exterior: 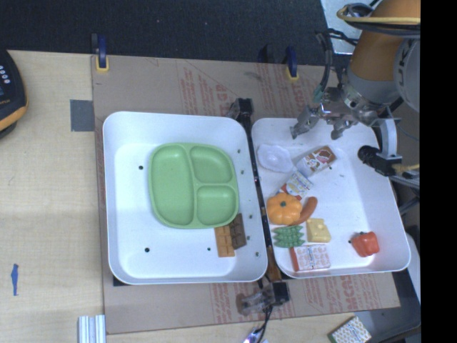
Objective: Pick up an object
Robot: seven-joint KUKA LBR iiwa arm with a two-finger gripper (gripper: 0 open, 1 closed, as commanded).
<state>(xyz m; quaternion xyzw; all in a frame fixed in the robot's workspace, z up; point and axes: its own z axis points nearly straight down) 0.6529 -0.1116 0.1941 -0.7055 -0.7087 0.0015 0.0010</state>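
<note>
2 white bins sit side by side. The gripper (325, 123) hangs over the far edge of the right bin (385, 213), fingers spread apart and grasping nothing. Nearer in that bin lie a small pumpkin (284, 209), a red pepper (365, 244) and a snack packet (316, 160). The left bin (121, 191) holds a green divided plate (193, 184).

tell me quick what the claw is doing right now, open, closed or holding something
Claw: open, holding nothing, hanging above the far edge of the right bin.
</note>
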